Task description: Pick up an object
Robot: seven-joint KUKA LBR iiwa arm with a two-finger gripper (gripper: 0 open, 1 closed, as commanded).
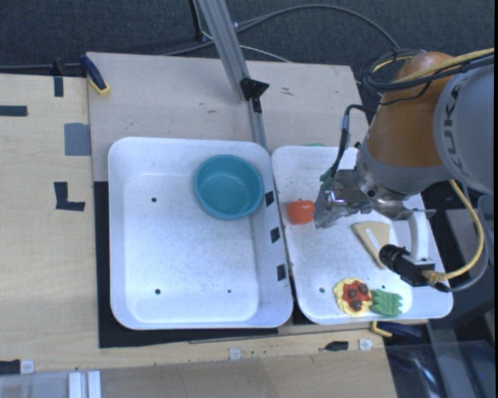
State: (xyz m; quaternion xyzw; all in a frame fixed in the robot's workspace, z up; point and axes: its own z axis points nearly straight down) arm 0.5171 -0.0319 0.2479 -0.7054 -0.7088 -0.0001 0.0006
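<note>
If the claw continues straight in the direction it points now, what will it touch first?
Probably the small orange-red object in the right bin. The claw points toward the left of the view, and that object lies just beyond its tip. Its height above the bin is unclear.

Small orange-red rounded object [299, 212] lies in right bin [311, 301], hard against its left wall. Tan wedge [370, 240] sits mid-bin; yellow-red-green flat piece [366, 297] rests near front edge.

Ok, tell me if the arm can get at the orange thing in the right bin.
Probably yes. The gripper is right beside the orange thing in the right bin, with nothing lying between them or on top of it.
</note>
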